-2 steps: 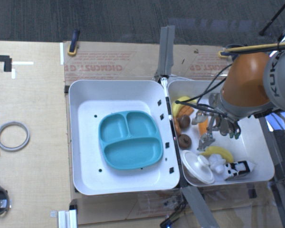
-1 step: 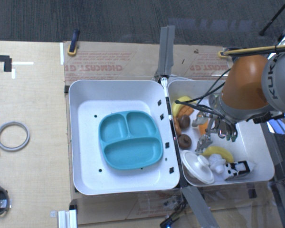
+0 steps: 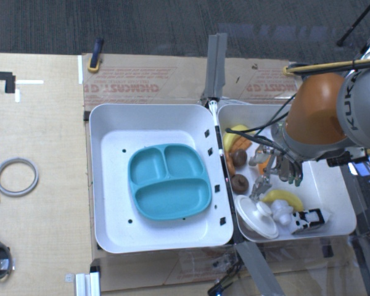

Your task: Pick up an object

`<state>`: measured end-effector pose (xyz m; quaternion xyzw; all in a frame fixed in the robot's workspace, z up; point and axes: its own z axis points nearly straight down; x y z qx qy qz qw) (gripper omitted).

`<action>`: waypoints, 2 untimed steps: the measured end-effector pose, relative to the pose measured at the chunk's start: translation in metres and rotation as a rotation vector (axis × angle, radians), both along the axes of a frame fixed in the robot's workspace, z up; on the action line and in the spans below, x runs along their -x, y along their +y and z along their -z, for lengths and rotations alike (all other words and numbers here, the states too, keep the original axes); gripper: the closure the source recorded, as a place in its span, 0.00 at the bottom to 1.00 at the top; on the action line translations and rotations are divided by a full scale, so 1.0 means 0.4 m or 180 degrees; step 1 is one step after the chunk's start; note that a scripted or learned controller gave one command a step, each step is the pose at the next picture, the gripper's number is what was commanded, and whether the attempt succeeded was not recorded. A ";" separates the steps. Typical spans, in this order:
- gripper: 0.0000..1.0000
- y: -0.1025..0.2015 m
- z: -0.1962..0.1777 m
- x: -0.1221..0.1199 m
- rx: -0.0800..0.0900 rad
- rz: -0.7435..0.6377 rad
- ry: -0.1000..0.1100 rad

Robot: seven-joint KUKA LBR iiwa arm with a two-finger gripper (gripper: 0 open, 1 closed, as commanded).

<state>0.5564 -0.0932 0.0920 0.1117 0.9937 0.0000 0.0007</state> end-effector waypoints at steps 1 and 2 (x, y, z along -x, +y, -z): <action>0.00 0.000 0.000 0.010 0.0000 0.0227 -0.0002; 0.00 -0.002 -0.001 -0.101 0.0002 0.0504 -0.0006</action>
